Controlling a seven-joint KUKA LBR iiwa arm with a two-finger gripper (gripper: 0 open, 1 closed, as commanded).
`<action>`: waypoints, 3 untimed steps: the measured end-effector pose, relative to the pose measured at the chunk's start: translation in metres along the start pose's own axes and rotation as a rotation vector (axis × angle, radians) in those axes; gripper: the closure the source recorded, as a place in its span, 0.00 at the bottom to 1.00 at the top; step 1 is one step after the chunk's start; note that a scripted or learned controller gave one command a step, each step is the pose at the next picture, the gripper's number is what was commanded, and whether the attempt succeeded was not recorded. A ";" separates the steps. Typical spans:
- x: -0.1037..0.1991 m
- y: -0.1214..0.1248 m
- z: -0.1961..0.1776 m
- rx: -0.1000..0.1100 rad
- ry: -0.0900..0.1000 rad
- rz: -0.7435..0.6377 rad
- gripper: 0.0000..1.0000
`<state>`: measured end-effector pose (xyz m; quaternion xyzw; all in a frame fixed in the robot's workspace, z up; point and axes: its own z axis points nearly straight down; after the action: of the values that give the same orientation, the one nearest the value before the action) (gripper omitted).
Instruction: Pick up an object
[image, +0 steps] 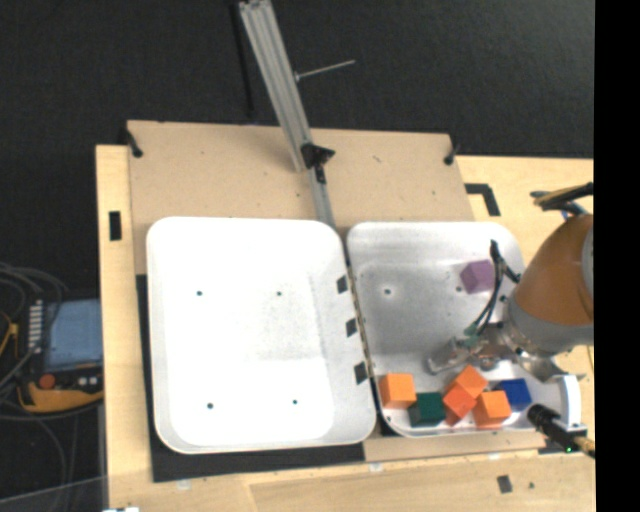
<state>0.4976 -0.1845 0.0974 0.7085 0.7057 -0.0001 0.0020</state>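
- Camera view: the hand (462, 352) is hovering in the right bin (420, 260), just above the red cube (462, 392); I cannot tell its state.
- Orange cubes (398, 388) are flanking that red cube, green (430, 409) touching it, so descending centred is mattering.

My bench (115, 300) looks like pale raw wood, matt, with a flat sheet of brown board (220, 170) at twelve o'clock that seems like dull fibreboard. The left bin (250, 330) is smooth white plastic, faintly speckled at its middle. The right bin (420, 270) has a worn, greyish sheen, scuffed like brushed metal. At five o'clock in it lie blocks with a matt, foam-like look: orange blocks (398, 388), a green block (430, 408), a blue block (515, 392); a purple block (478, 275) lies at one o'clock. My orange band (560, 280) shines softly, glossy. The slanted rail (280, 80) looks like bare metal.
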 end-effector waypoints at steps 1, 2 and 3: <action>0.000 0.001 -0.012 -0.004 0.002 0.010 1.00; 0.002 0.005 -0.056 -0.004 0.002 -0.009 1.00; 0.001 0.007 -0.109 -0.005 0.001 -0.008 1.00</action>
<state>0.5047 -0.1835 0.2068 0.7056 0.7086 0.0020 0.0037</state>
